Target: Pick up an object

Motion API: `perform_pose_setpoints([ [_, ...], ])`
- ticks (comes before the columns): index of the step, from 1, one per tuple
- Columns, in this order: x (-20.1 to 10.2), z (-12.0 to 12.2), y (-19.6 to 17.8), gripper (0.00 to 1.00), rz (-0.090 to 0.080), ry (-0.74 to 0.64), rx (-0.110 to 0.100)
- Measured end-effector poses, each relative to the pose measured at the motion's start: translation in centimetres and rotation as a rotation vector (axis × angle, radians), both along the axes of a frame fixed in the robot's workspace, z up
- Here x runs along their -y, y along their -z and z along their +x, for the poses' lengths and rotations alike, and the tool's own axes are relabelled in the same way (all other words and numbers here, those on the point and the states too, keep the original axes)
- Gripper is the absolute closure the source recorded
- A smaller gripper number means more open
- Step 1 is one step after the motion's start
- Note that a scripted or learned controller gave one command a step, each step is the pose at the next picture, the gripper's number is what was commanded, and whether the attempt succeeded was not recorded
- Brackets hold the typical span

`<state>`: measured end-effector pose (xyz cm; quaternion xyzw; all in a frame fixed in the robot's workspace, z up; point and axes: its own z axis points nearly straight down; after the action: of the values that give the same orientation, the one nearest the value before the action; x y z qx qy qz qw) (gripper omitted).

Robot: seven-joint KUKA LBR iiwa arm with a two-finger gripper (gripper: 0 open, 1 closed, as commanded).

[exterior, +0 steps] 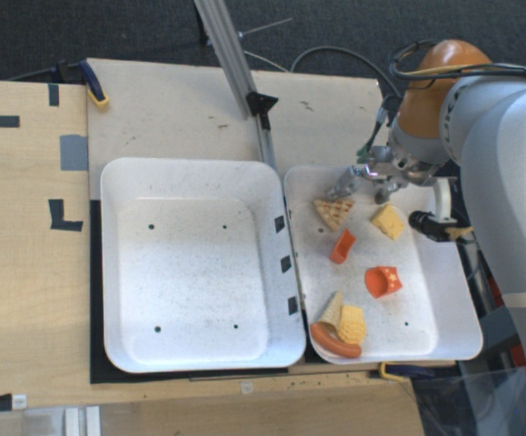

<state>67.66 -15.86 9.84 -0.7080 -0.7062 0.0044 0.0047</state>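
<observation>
We see the gripper (346, 187) low over the far end of the right bin (444, 321), its grey fingers (341, 190) reaching toward the bin's left side, but they are small and blurred, and we cannot tell whether they are spread or closed. Just below their tips lies a tan waffle-patterned wedge (333, 212), so close that we cannot tell whether they touch. To the wedge's right sits a yellow block (389, 222), beside the wrist. Nearer the camera we find an orange-red stick (342, 246) and then a red-orange cup (383, 282), each lying apart. At the bin's near edge a yellow corn cob (350, 322) rests against a sausage (334, 340). The left bin (190, 262) lies alongside, touching the right one.
</observation>
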Motion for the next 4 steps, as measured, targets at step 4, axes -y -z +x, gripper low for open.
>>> perform_pose_setpoints([
  [4, 0.8, -0.5, -16.8, 1.00, -0.002, -0.004, 0.019],
])
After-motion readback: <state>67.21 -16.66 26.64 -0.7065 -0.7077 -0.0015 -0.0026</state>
